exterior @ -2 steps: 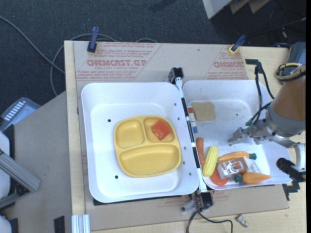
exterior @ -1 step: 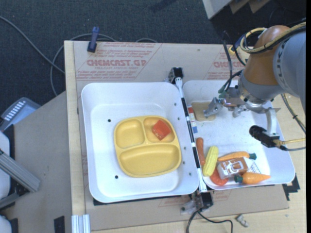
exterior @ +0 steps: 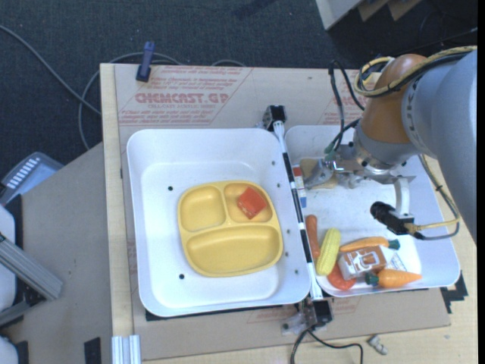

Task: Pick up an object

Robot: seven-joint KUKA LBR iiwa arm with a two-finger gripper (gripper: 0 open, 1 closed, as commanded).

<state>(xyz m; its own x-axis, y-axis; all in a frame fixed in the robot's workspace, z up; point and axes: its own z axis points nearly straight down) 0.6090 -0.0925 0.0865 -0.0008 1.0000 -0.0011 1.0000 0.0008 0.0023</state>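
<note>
My gripper (exterior: 312, 173) hangs low over the far left part of the right bin (exterior: 432, 226), close to the divider between the bins. Toy food lies at that bin's near end: a yellow corn cob (exterior: 330, 250), a thin orange-red stick (exterior: 311, 233) along the left wall, an orange packet (exterior: 369, 261), a carrot (exterior: 397, 277) and a small red piece (exterior: 339, 282). All of these are nearer the camera than the gripper and apart from it. In the left bin (exterior: 151, 203) a yellow divided plate (exterior: 227, 249) holds a red-orange block (exterior: 251, 202) in its upper right compartment.
The grey arm with its orange band (exterior: 390, 108) comes in over the right bin's far right side. A black cable connector (exterior: 388, 215) hangs by the wrist. A blue clip (exterior: 145, 61) lies on the cardboard behind the left bin.
</note>
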